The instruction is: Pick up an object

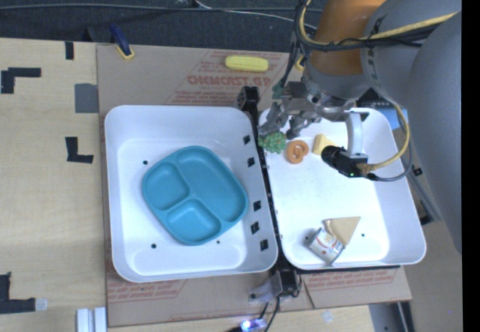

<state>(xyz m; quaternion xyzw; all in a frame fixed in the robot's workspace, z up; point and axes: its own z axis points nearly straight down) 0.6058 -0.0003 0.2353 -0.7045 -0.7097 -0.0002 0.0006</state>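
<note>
1. Small crumpled white-and-red wrapper with a tan wedge-shaped piece (332, 237) — nearest the camera, low in the right-hand white bin (405, 248), well apart from the gripper (289, 122) and toward you from it.

2. Blue three-compartment plastic tray (193, 193) — lying flat in the left-hand white bin (120, 173), off to the gripper's far side across the bin divider; nothing rests on it.

3. Orange ring-shaped toy, doughnut-like (298, 151) — just below the gripper's fingers, on the right bin's floor.

4. Pale yellow rounded piece (323, 145) — beside the ring, on the arm's side of it, partly behind a black fitting on the cable.

5. Small green bushy toy, broccoli-like (274, 142) — your likeliest target. It sits at the upper left corner of the right bin, against the divider, directly beneath the fingertips and perhaps touching them. No clear long axis; it reads as a rounded clump.

6. The gripper itself: grey metal fingers angled down and toward the divider. You cannot tell from this view how wide they stand, nor whether anything lies between them.

7. Yellow banana-shaped toy (246, 63) — farthest, on the cardboard sheet (202, 76) beyond both bins, well behind the gripper.

Judgement: the coming move turns on the green piece lying almost straight under the fingers — you would need a short descent, little sideways travel.
</note>
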